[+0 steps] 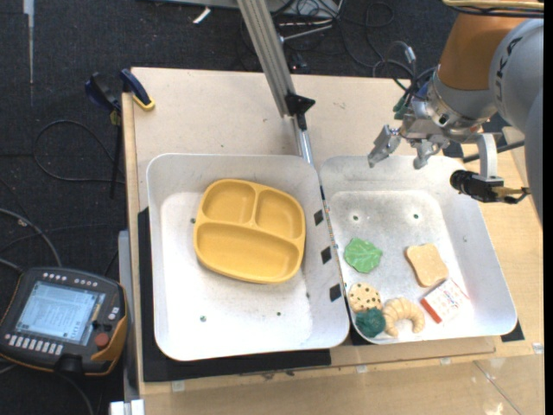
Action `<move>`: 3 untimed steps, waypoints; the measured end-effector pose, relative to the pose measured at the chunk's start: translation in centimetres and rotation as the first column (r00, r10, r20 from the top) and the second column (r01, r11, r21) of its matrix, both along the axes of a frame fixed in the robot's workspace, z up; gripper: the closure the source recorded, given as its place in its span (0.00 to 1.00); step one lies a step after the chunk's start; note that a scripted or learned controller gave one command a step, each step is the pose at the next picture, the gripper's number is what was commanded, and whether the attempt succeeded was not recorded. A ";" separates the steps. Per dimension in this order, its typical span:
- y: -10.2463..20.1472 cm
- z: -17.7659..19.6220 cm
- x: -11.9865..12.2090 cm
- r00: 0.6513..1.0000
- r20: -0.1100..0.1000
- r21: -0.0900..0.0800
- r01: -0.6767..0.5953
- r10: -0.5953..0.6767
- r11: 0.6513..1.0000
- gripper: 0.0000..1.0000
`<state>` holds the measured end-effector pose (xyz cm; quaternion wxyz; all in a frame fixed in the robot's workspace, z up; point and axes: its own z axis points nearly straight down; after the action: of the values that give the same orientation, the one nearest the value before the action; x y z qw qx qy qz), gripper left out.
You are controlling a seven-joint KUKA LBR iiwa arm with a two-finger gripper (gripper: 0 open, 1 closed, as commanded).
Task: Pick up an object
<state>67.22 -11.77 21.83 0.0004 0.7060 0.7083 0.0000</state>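
grey gripper [401, 151] hangs spread and empty above the right bin's [484, 232] far rim; crowded toys risk a glancing miss.

One fixed camera looks down at a slant over my bench [216, 111], both white bins [173, 318] in frame; I reach in from its right.

The yellow three-compartment plastic tray [251, 231] looked smooth and faintly glossy; the two shallow white plastic bins [173, 318] appeared matt and scuffed grey.
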 end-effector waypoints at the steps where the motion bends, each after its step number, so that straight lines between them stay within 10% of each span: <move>1: 0.0 0.0 0.0 1.000 0.000 0.000 0.000 0.000 1.000 0.00; 3: 0.2 -11.2 0.1 1.000 -0.003 0.000 0.000 0.000 1.000 0.00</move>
<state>67.31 -11.54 10.62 -0.0010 0.7061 0.7082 -0.0012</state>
